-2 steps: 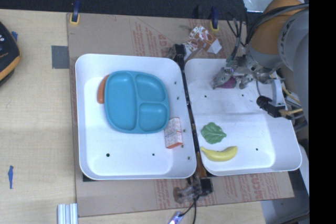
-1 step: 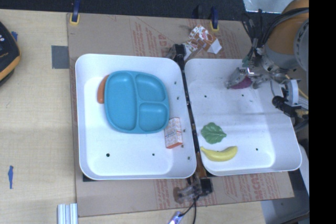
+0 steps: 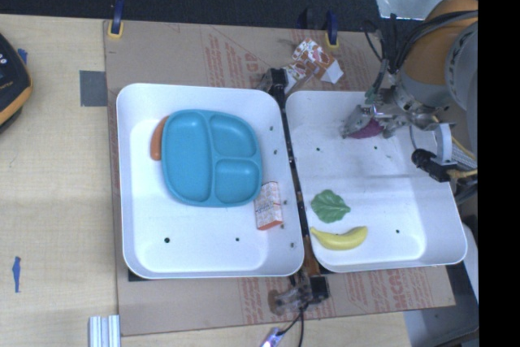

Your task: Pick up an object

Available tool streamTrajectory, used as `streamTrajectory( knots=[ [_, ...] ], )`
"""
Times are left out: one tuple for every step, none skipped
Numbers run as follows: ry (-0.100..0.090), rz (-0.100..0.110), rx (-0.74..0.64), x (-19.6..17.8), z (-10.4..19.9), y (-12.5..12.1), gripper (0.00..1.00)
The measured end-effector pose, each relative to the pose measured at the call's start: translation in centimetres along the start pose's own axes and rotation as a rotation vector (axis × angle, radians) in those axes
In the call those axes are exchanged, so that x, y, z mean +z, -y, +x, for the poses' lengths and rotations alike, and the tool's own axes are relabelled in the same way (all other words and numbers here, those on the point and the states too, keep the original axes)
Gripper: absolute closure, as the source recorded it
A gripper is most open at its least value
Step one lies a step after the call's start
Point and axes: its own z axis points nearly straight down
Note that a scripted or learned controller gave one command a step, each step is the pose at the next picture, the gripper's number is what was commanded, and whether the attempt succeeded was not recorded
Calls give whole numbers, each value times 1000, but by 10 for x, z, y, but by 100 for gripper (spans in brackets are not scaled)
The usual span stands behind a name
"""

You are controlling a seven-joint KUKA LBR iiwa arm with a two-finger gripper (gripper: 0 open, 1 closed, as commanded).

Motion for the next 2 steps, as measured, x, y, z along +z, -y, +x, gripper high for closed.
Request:
streamTrajectory(
  knots=[
    [1, -3, 2, 0, -36, 0, 0],
    [1, 0, -1, 0, 20, 0, 0]
  ],
)
